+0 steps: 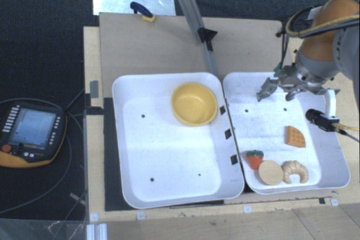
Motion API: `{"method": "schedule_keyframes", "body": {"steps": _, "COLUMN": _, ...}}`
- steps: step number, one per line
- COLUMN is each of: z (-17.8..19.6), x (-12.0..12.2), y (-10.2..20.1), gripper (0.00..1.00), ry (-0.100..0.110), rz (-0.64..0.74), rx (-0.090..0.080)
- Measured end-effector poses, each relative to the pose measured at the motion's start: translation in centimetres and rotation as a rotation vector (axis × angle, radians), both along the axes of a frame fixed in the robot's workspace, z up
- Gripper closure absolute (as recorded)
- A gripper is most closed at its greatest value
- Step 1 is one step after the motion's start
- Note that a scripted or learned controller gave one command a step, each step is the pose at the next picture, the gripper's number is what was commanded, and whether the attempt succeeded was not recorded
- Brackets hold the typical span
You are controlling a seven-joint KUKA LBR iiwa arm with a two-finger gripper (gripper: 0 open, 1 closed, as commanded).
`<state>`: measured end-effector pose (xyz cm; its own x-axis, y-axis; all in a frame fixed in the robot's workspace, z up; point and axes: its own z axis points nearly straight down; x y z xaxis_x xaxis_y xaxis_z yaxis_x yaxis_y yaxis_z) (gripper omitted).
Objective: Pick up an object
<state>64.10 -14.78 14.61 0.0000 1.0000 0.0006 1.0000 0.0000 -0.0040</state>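
My gripper (277, 92) hangs over the back of the right bin (239, 82), its two fingers spread open with nothing between them. Well in front of it, an orange waffle wedge (295, 137) lies near the bin's right side. At the bin's front edge sit a small red strawberry-like toy (255, 158), a round tan disc (270, 172) and a pale croissant (296, 172), close together. A yellow bowl (194, 103) stands in the back right corner of the left bin (129, 177).
A slanted metal pole (188, 0) runs down to the bins' back edge, ending at a black clamp (206, 35). A teach pendant (28, 132) lies on the floor at the left. A blue and yellow clamp (142, 10) rests at the bench's back.
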Motion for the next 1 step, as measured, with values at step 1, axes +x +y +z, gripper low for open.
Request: {"method": "schedule_keyframes", "body": {"steps": 1, "z": -5.19, "x": -0.05, "y": 0.03, "gripper": 0.00, "ry": -0.002, "rz": 0.000, "rx": 0.000}}
